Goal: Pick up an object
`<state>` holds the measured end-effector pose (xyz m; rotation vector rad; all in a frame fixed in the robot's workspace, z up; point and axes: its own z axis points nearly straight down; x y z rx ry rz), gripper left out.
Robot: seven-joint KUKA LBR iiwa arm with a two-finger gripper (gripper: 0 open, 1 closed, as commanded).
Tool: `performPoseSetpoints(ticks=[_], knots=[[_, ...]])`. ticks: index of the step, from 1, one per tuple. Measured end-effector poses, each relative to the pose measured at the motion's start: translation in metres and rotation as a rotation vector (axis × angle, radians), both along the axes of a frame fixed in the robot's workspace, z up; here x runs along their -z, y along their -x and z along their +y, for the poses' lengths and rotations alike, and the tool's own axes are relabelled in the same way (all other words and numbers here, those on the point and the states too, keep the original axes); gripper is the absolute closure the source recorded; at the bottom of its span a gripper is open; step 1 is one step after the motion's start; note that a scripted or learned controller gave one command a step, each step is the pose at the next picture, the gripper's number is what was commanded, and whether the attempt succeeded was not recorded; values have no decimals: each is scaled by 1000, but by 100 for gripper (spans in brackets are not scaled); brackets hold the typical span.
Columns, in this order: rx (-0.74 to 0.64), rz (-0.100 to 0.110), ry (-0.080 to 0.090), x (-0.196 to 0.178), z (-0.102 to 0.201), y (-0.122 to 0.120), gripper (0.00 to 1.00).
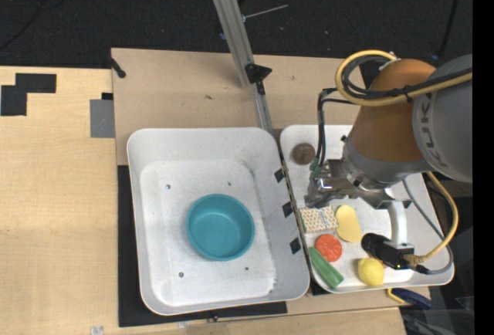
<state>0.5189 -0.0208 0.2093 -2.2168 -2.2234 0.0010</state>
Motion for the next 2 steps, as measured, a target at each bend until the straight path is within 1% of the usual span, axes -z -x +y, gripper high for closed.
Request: performPoseSetpoints(ticks=[2], knots=[[0,-1,0,-25,97,6,100]])
